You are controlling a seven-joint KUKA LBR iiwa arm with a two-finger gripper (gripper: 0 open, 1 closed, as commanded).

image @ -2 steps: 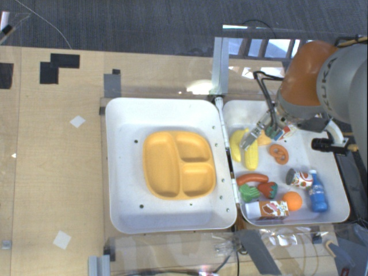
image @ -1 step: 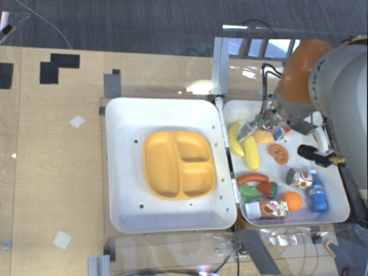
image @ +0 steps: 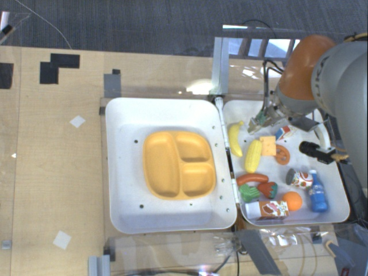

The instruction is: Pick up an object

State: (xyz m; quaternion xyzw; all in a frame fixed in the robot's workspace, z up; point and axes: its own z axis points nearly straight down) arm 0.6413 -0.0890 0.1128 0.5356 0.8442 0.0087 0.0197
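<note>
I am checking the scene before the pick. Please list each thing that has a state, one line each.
gripper: low over the right bin's back part, nothing seen between its fingers
yellow tray: lying flat in the left bin, its compartments hold nothing
banana: lying in the right bin
corn: lying beside the banana
blue bottle: lying on its side
carton: lying on its side

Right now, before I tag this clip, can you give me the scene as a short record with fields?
left bin: holds a yellow divided tray
right bin: toy foods, among them a banana, corn cob, orange, blue bottle, juice carton
gripper: low over the right bin's far end, near the banana
held object: none visible between the fingers
</note>
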